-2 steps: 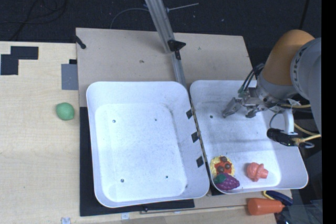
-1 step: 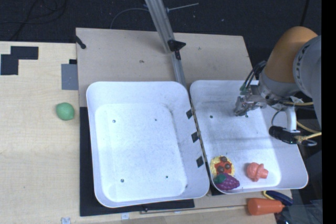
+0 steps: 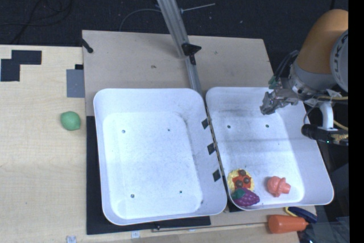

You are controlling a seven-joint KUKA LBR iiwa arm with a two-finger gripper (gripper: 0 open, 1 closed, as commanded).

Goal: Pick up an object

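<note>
In the right bin, near its front edge, lie a yellow and purple toy with red spots and a pink-orange toy, a short way apart. My gripper hangs over the far right part of that bin, well behind both toys. Nothing shows between its fingers. The angle hides how wide they stand.
The left bin lies beside the right one. A green ball rests on the wooden bench to the left. An orange object lies in front of the right bin. A metal rail slants up behind the bins.
</note>
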